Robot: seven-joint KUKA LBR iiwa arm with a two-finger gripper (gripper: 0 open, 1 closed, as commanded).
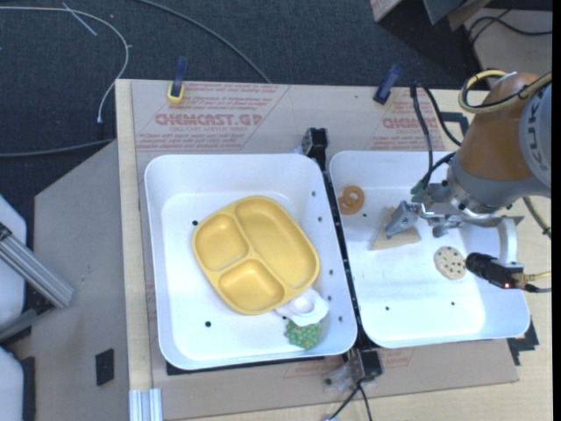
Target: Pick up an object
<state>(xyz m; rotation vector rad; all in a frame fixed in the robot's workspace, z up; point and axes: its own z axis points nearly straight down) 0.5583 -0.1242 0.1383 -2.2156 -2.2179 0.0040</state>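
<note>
Your gripper (401,224) hangs low in the right bin (421,323), over a tan wedge (396,240) lying flat on the floor; you cannot tell whether it grips anything. The wedge's long axis runs roughly left to right. That bin holds three things: the wedge, a small brown ring (351,200) to its upper left, and a speckled cookie (450,262) to its right. The left bin (175,323) holds one yellow divided plate (254,253), one white cup (303,305) and one green clump (305,332).
</note>
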